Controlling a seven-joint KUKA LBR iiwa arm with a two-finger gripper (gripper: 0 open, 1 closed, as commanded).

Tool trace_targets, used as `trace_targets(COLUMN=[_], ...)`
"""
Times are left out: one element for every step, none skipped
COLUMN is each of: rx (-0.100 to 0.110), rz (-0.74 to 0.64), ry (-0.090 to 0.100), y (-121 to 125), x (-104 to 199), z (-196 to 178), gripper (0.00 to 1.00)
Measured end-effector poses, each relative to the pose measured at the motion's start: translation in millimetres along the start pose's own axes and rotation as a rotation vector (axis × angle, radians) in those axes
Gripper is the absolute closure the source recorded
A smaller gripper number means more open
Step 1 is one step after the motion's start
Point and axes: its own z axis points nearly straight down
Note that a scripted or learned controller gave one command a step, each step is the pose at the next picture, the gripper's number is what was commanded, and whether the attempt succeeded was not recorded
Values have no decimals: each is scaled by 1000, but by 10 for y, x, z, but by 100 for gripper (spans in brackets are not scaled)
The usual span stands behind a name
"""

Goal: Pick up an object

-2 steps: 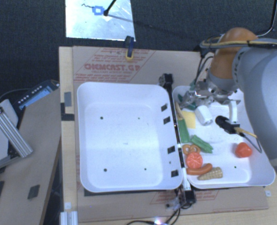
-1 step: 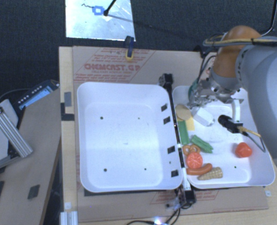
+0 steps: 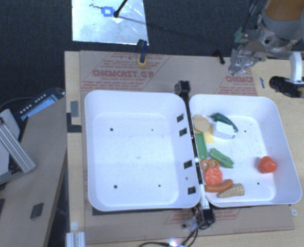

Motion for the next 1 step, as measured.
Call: trace_targets(rx=[-1], rz=[-7], ry=[5], y=[18], x=[1067], z=[-1437], gripper=[100])
